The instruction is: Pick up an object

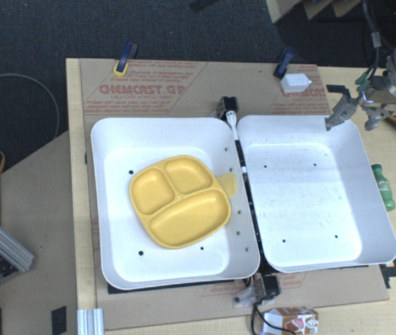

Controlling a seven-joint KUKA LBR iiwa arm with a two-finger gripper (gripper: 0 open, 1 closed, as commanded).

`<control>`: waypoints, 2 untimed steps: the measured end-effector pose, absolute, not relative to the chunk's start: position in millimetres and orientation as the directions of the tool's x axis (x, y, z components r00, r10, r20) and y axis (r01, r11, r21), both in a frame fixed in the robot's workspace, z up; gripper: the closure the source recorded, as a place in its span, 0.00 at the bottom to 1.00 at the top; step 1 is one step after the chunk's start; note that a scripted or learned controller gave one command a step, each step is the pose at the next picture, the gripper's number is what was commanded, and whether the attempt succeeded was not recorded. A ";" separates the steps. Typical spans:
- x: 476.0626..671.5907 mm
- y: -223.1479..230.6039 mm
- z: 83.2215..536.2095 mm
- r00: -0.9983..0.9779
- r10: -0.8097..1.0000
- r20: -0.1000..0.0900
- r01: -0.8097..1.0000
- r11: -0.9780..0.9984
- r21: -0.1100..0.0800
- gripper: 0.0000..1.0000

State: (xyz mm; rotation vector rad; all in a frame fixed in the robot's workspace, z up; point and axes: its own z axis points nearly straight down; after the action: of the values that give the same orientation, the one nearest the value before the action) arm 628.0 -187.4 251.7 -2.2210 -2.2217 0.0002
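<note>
A yellow plate with three compartments is seen lying flat in the left bin, roughly at its middle, with a small tab at its right edge pointing toward the divide between the bins. The right bin is set just beside the left one, their inner rims touching or nearly so, and small dark specks are scattered over its floor. Both bins are carried on a brown board laid on the surface. A small white block is seen on the board behind the right bin. The jaws are held above the far right corner of the right bin, well apart from the plate; they are spread apart, with nothing between them. A green object lies just outside the right bin's right rim.
</note>
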 end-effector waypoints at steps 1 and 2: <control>598.6 -115.7 394.0 -0.008 1.000 -0.001 1.000 0.008 0.016 0.00; 547.2 -69.3 491.3 -0.006 1.000 -0.001 1.000 0.006 0.014 0.00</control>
State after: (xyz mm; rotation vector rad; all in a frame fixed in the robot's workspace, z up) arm 547.2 -69.3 491.3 -2.2221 -2.2352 -0.0150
